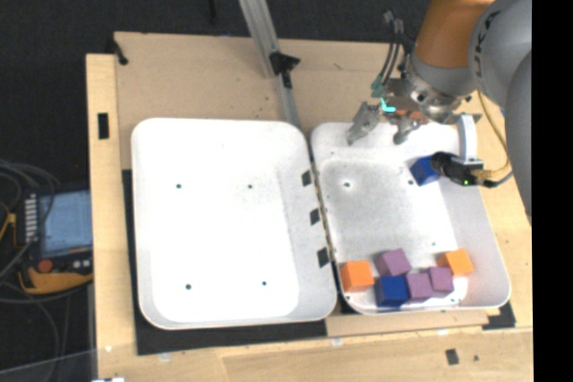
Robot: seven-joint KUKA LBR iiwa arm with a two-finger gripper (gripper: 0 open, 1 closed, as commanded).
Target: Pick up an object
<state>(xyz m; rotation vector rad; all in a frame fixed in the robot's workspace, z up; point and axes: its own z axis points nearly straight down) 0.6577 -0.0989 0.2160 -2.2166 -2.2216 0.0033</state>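
Note:
My gripper (383, 128) hangs over the far edge of the right bin (394, 201), its two grey fingers spread apart with nothing between them. A blue block (424, 171) lies just to the gripper's right and nearer the camera, apart from the fingers. Along the bin's near wall sits a cluster: an orange block (357, 274), a purple block (392, 263), a dark blue block (391, 291), two more purple blocks (420, 285) (440, 279) and a second orange block (458, 261).
The left bin (219, 219) lies beside the right one, with only small dark specks on its floor. A slanted metal pole (260, 22) rises behind the bins near their shared edge. A screen device (63, 224) sits off the bench at far left.

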